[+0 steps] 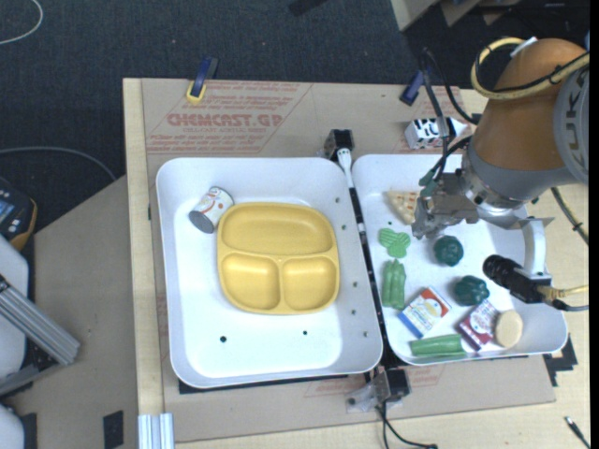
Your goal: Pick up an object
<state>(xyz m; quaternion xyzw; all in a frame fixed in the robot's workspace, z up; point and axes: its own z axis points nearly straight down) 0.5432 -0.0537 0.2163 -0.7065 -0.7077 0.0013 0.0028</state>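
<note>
Reaching in from 3 o'clock, arm (529, 110) bent down over right bin (552, 330). Gripper (429, 221) low near the cracker (404, 204) at the bin's 11 o'clock. Grip state: can't tell. Nothing visibly held.

I see even, bright overhead light with soft, short shadows. My white bins (178, 251) glare slightly, washing out near the 9 o'clock side. Focus is mildly soft throughout, and the floor (112, 17) towards 12 o'clock stays dim.
</note>
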